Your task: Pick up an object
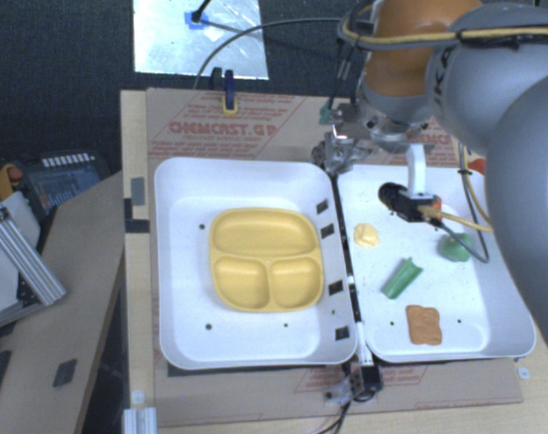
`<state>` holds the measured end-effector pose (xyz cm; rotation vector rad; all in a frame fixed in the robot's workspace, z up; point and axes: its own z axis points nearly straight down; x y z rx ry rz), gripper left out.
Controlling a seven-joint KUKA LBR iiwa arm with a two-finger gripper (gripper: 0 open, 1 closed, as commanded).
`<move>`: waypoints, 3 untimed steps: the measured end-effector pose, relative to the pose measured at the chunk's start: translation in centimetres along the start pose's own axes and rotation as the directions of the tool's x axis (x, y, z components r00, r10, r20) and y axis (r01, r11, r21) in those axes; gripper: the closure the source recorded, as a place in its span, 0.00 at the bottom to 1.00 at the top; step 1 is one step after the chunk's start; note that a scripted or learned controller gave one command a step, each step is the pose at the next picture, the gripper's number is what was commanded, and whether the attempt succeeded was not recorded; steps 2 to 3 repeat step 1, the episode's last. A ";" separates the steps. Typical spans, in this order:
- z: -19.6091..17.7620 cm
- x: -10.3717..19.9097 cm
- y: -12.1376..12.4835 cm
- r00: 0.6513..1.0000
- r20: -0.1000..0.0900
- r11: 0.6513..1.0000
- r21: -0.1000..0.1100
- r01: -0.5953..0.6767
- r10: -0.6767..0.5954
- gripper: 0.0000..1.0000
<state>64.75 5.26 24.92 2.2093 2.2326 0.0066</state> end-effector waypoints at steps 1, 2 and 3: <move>2.5 4.6 1.2 1.000 0.001 1.000 0.002 -0.002 0.002 1.00; 2.5 4.6 1.2 1.000 0.001 1.000 0.002 -0.002 0.002 1.00; 2.5 4.6 1.2 1.000 0.001 1.000 0.002 -0.002 0.002 1.00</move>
